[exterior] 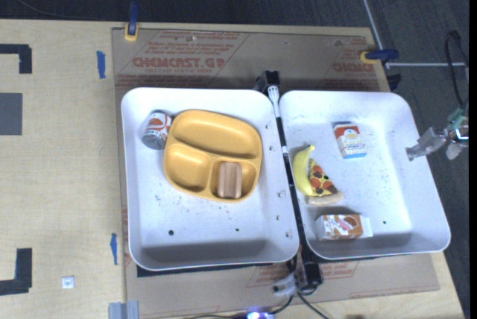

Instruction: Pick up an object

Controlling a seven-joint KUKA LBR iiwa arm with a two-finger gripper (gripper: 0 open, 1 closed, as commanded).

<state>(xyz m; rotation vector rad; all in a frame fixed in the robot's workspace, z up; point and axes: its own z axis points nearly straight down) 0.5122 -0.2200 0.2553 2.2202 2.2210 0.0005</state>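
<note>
Gripper (pixel 436 143) at right bin's (pixel 395 110) right rim, over no object; finger state cannot be made out. Right bin: small carton (pixel 349 140), banana (pixel 302 170) touching pizza slice (pixel 323 183), snack packet (pixel 342 226). Left bin (pixel 141 228): yellow divided tray (pixel 205 147), can (pixel 155 130) beside it.

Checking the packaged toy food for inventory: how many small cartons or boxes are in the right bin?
2. One white-and-orange carton stands near the right bin's far middle; another box lies near its front edge, just below the pizza slice.
</note>
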